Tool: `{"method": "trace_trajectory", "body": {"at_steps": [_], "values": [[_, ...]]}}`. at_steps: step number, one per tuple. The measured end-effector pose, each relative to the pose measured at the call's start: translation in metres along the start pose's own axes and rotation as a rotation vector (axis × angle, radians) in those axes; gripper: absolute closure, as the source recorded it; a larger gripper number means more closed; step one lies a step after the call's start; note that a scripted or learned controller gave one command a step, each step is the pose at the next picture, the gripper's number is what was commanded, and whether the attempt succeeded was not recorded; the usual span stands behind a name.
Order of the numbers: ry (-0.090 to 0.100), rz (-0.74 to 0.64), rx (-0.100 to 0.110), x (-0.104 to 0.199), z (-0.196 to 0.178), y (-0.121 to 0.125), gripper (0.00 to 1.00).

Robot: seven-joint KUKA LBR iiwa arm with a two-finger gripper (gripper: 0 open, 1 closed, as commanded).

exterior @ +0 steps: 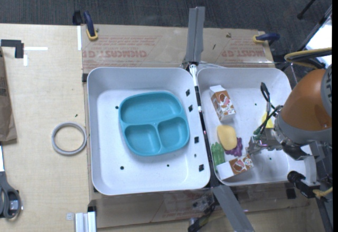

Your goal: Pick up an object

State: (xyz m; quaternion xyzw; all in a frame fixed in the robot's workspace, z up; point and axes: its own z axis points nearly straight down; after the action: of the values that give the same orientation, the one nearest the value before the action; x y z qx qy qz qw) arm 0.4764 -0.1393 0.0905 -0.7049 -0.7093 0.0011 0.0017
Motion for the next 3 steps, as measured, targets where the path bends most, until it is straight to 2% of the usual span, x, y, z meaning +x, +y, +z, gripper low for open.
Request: {"method": "trace_trajectory", "body": {"at_steps": [1, 2, 3], "values": [[0.000, 0.000, 0.000, 0.000, 0.000, 0.000, 0.00], [-0.002, -0.028, -0.003, 0.008, -0.009, 0.091, 0.00], [0.000, -0.030, 0.000, 0.024, 0.000, 0.005, 0.00]]}}
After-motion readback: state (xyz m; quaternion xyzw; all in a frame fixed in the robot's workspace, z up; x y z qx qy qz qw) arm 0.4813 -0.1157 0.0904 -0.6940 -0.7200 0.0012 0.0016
